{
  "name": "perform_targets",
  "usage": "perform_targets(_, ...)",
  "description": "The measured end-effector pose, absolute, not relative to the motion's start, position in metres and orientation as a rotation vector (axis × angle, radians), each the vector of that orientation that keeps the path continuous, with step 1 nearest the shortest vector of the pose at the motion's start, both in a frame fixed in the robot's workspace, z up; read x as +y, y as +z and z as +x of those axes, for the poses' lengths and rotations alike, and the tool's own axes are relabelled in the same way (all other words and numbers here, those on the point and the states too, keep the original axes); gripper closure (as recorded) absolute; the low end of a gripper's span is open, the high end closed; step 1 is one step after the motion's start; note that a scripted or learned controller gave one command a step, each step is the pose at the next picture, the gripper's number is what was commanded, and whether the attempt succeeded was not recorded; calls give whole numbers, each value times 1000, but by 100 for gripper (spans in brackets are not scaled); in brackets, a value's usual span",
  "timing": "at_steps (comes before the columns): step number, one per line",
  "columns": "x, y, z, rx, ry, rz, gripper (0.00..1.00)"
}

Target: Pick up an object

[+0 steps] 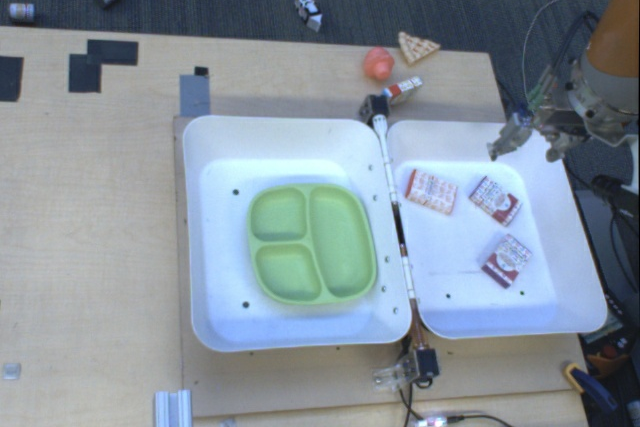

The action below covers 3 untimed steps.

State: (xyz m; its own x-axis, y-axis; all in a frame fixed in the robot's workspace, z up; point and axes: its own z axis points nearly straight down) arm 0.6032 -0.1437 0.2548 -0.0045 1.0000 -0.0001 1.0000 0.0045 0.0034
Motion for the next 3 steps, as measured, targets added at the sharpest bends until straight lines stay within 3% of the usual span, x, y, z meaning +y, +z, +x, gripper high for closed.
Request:
perform_targets(1, -180, 86, 532, 2220, 4, 2216, 0)
perform_targets(2, -179, 98, 535, 2216, 11, 2211, 100)
perform_targets(3, -199, 222, 586, 2222, 6, 2211, 100)
